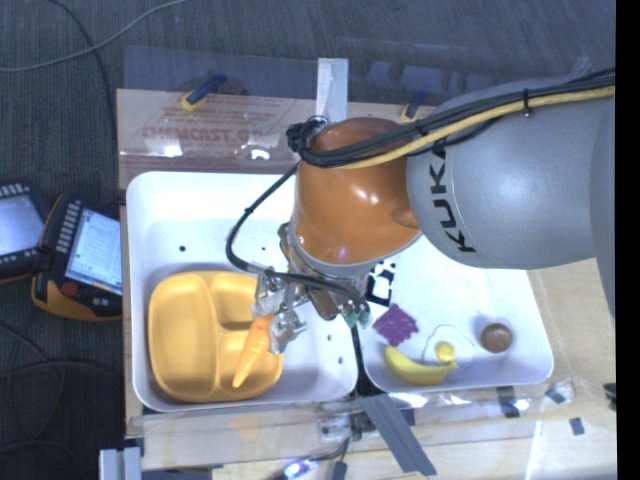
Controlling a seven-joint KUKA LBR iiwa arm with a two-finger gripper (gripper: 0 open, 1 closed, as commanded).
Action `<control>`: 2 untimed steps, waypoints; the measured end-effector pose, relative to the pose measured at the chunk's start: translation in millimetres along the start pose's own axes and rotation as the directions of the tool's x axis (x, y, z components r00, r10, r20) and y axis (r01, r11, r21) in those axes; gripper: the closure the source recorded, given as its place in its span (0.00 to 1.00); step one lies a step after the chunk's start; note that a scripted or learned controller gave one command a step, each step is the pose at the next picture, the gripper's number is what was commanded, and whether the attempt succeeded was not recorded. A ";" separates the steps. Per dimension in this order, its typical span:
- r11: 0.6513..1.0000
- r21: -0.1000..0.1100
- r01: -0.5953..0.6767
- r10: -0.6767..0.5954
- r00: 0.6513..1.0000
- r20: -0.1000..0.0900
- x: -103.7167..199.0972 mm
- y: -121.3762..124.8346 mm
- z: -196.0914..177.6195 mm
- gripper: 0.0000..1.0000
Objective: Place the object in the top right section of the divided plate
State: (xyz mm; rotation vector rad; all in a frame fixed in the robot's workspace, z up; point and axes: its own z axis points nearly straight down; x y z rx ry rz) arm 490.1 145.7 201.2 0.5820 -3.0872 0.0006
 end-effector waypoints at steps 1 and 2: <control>0.999 0.000 0.048 -0.048 0.999 -0.001 -2.8 -4.2 17.3 1.00; 0.932 -0.001 0.363 -0.363 0.932 0.003 2.1 -12.0 -3.8 1.00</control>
